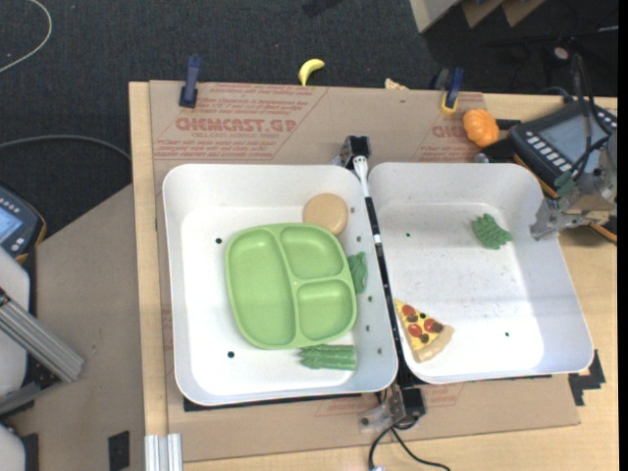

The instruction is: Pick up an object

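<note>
The right bin [530, 351] holds a small green leafy piece [490, 231] near its back right and a pizza slice [424, 330] at its front left corner. In the left bin [186, 263] lies a green divided plate [285, 283]. A round tan bun [326, 212] touches the plate's back edge, a small green piece [357, 271] sits by its right side, and a green bundle of beans [327, 357] lies in front. A grey part of my gripper [547, 224] pokes in over the right bin's right rim, a short way right of the leafy piece and apart from it.
A black clip [355, 149] sits where the two bins meet at the back. On the cardboard behind them are a toy orange [480, 127], a yellow banana [311, 69] and two blue clamps [189, 81]. A pendant with cables [561, 141] lies at the back right.
</note>
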Robot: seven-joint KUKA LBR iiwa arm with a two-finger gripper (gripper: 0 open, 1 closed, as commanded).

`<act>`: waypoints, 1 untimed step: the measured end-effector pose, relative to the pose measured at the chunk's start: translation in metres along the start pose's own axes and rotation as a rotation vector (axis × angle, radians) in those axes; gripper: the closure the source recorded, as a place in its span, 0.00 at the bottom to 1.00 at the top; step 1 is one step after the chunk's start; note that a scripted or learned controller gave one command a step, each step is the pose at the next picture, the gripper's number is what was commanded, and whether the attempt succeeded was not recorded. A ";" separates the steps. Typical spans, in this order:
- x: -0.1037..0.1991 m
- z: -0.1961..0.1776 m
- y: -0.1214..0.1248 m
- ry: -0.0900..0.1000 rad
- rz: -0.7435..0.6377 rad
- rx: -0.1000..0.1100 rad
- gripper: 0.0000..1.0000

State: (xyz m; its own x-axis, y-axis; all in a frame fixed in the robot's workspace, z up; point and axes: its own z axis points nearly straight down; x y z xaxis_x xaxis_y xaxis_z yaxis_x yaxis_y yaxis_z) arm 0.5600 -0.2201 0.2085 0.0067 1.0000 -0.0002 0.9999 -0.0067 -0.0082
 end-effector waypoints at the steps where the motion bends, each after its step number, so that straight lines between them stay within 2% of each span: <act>1: -0.004 0.009 0.001 0.001 -0.006 -0.005 1.00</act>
State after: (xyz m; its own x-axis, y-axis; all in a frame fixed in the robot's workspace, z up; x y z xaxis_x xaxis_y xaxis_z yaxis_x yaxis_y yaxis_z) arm 0.5611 -0.2241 0.1997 0.0009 1.0000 0.0009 1.0000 -0.0009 -0.0033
